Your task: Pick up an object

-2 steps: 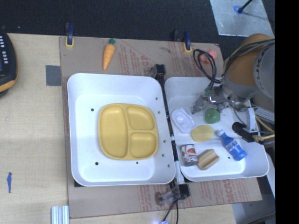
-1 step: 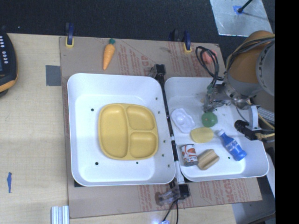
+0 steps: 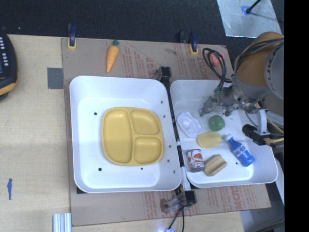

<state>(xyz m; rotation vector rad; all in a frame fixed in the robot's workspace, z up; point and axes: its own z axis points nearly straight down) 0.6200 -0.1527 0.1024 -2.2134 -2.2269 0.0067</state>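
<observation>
In the right bin [image 3: 193, 88] lie a green ball [image 3: 216, 123], a pale yellow disc [image 3: 208, 139], a clear plastic piece [image 3: 188, 123], a red and white can [image 3: 194, 160], a tan bread roll [image 3: 215, 165] and a blue bottle [image 3: 240, 151]. My gripper [image 3: 216, 108] hangs low over the bin's upper middle, just above the green ball, fingers spread open with nothing between them. The grey arm with its orange band [image 3: 253, 66] comes in from the right.
The left bin [image 3: 82, 129] holds a yellow divided plate [image 3: 133, 135]. A toy carrot [image 3: 112, 56] lies on the board behind the bins. Cables [image 3: 215, 62] loop behind the right bin. A dark device [image 3: 7, 64] sits at the far left.
</observation>
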